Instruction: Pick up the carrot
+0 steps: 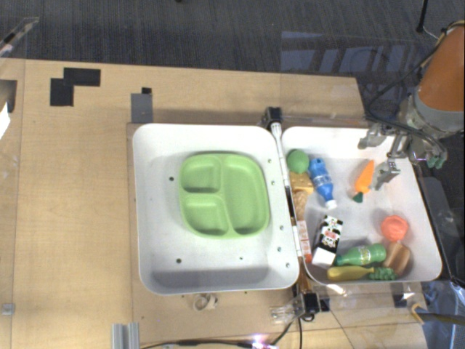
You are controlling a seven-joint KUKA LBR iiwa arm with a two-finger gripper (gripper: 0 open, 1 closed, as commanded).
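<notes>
Camera view: bench (73, 217) carries two shallow white bins side by side. Using the right bin (429, 227) as the landmark throughout.

Left bin (156, 195) butts against the right bin's left wall and holds a green three-compartment plate (221, 195), lying flat near its middle.

Arm (439, 86), grey with an orange band, comes in over the right bin's upper right corner. Gripper (391, 167) hangs over the bin's upper right area, fingers pointing down. Can't tell whether the fingers are spread or closed, too small and blurred at the tips.

Contents of the right bin, big to small:
- Green bottle (361, 254) lying on its side near the bin's bottom edge, with a yellow banana-like item (349, 273) just below it.
- Blue bottle (320, 180) with a white cap, tilted, in the bin's upper left part.
- Black-and-white cow-print carton (330, 234), centre left, just above the green bottle.
- Orange-red round item (394, 228) toward the right wall, brown item (399, 257) just below it.
- Green ball-like item (296, 160) in the upper left corner, beside the blue bottle.
- Carrot (363, 179) lies on the bin floor in the upper middle, tilted, green end down, just left of the gripper tips. Contact with the gripper not resolvable, nothing visibly between the fingers.
</notes>
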